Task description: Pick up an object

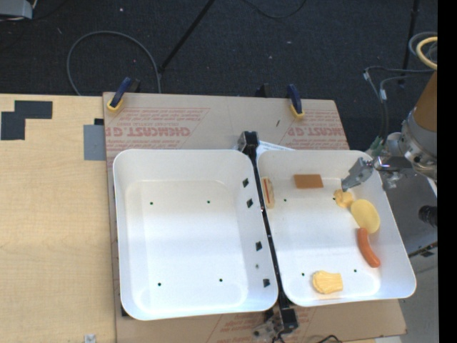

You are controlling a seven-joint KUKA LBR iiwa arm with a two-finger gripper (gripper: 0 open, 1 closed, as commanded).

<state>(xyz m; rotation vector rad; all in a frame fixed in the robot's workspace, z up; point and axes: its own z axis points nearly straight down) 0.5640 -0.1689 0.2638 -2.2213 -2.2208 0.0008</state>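
Two-finger gripper [355, 177] at right bin's [400, 291] far right; finger state unclear. Small yellow plastic toy [344, 199] just beneath: likely light, rigid, slippery; pinch across narrow middle.

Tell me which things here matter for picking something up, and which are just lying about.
Job: gripper; right bin; pear; sausage; brown block; yellow lump; sandwich piece.

Lying about: left bin; two clamps; cardboard sheet; cables on the floor.

Robotics lab bench, clamped cardboard sheet [214, 123], two white bins [128, 191], cables [107, 45] on dark carpet
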